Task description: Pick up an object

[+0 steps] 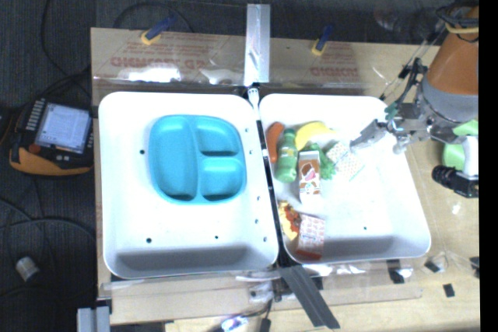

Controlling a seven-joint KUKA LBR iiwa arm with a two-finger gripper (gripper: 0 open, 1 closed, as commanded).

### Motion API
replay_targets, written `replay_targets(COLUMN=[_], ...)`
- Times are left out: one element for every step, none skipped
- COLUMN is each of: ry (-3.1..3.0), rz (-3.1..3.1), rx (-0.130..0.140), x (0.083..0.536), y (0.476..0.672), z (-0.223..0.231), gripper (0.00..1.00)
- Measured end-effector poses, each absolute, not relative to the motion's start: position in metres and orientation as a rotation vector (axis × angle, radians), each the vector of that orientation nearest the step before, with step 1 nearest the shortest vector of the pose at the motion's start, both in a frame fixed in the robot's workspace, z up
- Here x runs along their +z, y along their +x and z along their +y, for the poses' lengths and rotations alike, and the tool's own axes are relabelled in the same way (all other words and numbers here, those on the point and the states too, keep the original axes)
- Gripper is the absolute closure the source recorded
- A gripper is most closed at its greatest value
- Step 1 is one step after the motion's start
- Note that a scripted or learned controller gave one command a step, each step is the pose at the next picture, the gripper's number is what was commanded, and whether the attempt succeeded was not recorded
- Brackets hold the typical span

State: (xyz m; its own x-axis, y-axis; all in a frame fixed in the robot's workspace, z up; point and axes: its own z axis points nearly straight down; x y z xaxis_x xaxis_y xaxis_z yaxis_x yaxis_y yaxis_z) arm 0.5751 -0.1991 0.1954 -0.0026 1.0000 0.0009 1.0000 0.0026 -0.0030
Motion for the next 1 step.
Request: replay_targets(ry=[-2.468], rz=[-1.937], rx=[0.005], x=[0.1584], y=[0.5962], z=[-0.175], gripper=[0.0])
